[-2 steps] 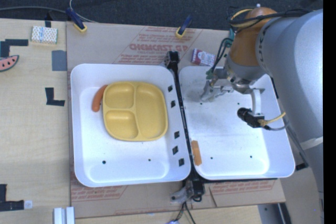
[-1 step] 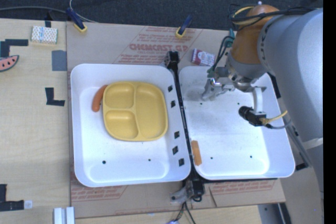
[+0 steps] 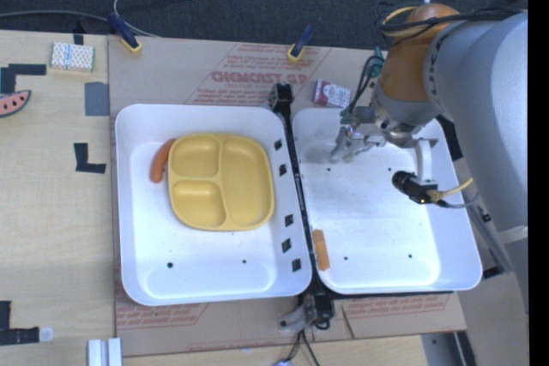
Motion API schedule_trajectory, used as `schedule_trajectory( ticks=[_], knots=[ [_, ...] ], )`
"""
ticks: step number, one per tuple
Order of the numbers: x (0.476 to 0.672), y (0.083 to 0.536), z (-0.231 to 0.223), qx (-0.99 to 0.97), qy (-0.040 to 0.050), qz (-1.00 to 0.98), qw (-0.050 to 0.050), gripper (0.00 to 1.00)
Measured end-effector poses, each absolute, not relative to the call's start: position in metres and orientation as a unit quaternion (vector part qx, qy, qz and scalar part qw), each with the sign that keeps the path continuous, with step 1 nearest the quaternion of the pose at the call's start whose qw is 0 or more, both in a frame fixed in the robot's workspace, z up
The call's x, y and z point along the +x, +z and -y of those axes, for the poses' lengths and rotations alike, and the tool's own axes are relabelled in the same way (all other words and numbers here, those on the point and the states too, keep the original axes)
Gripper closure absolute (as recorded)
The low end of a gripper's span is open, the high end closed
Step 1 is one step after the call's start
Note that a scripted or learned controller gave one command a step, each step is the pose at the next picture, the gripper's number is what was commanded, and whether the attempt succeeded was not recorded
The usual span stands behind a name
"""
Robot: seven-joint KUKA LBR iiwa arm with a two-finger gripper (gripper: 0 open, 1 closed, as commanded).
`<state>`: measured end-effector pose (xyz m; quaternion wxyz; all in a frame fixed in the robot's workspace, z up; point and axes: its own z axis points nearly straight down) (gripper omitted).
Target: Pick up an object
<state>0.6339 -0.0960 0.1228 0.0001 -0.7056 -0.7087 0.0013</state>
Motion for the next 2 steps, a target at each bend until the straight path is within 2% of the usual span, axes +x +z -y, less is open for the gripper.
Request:
schedule_trajectory(
  ticks=[1,2],
  knots=[
    [0.5407,0.184,0.0243,-0.706,0.0001,0.708,0.0,1.0],
    [0.5404,0.1838,0.0246,-0.707,0.0004,0.708,0.001,0.0]
  ],
)
